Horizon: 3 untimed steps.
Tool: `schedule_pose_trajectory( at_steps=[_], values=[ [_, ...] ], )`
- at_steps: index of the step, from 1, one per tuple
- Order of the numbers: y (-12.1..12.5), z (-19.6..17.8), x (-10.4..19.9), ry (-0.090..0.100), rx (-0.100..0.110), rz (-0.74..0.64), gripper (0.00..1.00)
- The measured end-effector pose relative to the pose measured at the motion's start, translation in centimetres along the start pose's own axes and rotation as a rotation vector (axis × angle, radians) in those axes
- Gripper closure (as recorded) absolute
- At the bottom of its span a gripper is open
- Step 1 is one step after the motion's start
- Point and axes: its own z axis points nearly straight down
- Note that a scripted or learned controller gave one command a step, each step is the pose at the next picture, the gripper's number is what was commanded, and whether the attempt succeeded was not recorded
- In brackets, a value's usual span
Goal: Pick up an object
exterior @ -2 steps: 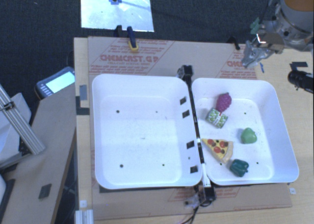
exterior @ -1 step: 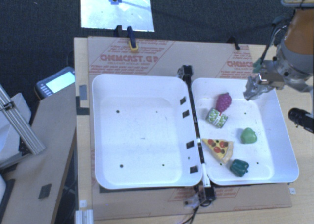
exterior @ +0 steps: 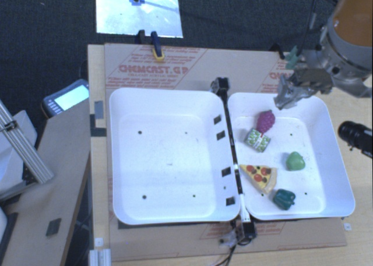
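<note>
The right bin holds several small toys: a purple grape bunch, a green-and-white can, a light green pepper, a pizza slice and a dark green pepper. My gripper hangs above the bin's far edge, up and to the right of the grapes. Nothing shows between its fingers.
The left bin sits beside the right one, with a black clip strip along the shared wall. Both rest on a cardboard sheet. A shiny metal plate lies at the back, and a small device sits at the left.
</note>
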Motion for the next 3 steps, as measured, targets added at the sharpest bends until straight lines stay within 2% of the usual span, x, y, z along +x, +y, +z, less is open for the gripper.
schedule_pose_trajectory(
  at_steps=[1,2,3],
  values=[
    [0.3,-6.3,8.7,-0.002,0.009,0.003,1.00],
    [-0.2,13.5,8.5,-0.010,0.033,0.016,1.00],
    [0.3,1.6,9.6,-0.002,0.004,0.011,1.00]
  ],
)
